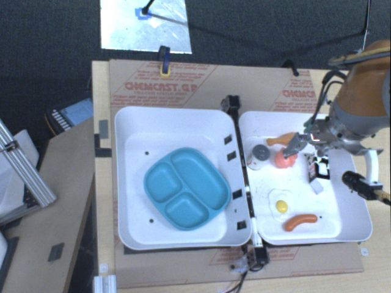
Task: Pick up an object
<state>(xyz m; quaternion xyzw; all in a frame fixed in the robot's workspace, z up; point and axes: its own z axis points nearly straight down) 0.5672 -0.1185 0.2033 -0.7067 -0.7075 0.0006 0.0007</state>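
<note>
The gripper [297, 146] hangs over the right bin [354, 224], right next to a small pink toy [283, 159]; can't tell whether the fingers are spread or pinching anything. Near that pink toy: a grey disc [261, 152] to its left, an orange piece [281, 140] just behind, a fried egg [280, 205] and a sausage [300, 221] in front. I'd guess the pink toy is light hollow plastic, a bit slippery, so grab across its middle.

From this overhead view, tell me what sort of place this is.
Probably a robotics lab test bench. Two white bins sit on a Chemcast-marked sheet, one holding a blue divided plate, the other toy food such as a sausage, with the robot arm above.
</note>
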